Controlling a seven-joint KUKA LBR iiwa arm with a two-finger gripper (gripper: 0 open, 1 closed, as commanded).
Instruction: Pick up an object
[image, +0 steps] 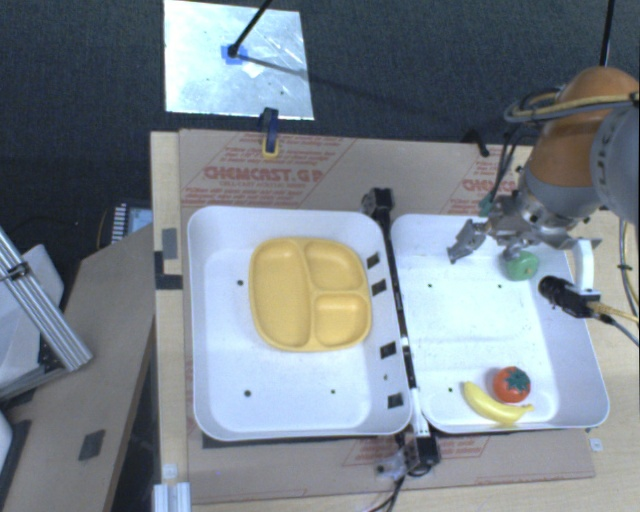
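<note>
Bench (300, 170): brown board with red lettering under both bins; its far edge carries a clamp, and the lettering is partly covered by the bins.
Left bin (220, 400): shallow and white, holding a yellow divided plate (308, 293) with three compartments, lying flat near the middle.
Right bin (470, 320): shallow and white; its far right corner is hidden behind the arm.
Arm (580, 130): grey with an orange band, entering from the right and cut off by the picture's edge; cables loop over it.
Gripper (478, 238): hangs over the far part of the right bin; metal fingers point toward the left, but from this slant I cannot tell whether they are spread or closed, and nothing can be made out between them.
Green object (520, 265): small, round, just below the wrist, partly hidden by it; its shape is hard to read.
Banana (492, 404): yellow, near the bin's front edge.
Red tomato-like object (511, 383): touching the banana's upper side.
</note>
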